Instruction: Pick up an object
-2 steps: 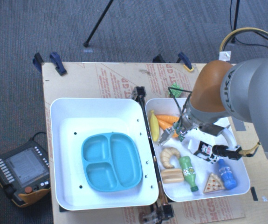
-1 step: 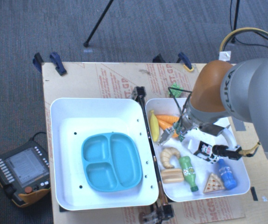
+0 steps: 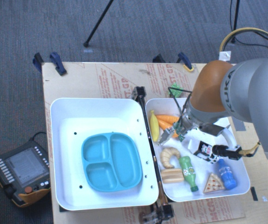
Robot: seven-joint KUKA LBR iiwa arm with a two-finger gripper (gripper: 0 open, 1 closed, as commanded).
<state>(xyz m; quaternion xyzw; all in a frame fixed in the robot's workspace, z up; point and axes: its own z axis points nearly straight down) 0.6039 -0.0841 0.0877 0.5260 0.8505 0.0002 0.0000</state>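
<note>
My gripper (image 3: 168, 135) is down in the right bin (image 3: 243, 181), at its upper middle. It hangs just right of a yellow banana (image 3: 154, 125) and just below an orange carrot (image 3: 167, 120). Right beneath it lies a tan croissant (image 3: 169, 156). A green bottle (image 3: 188, 171) lies below and to the right of the croissant, and a bread slice (image 3: 172, 175) sits at the bin's lower left. A pizza slice (image 3: 213, 184) and a blue bottle (image 3: 226, 174) lie at the lower right. My wrist hides part of the bin's upper right.
The left bin (image 3: 64, 125) holds a blue divided plate (image 3: 111, 161). A black rail (image 3: 145, 120) runs between the two bins. Blue clamps (image 3: 58, 62) grip the board's far edge. A teach pendant (image 3: 19, 171) lies on the floor at the left.
</note>
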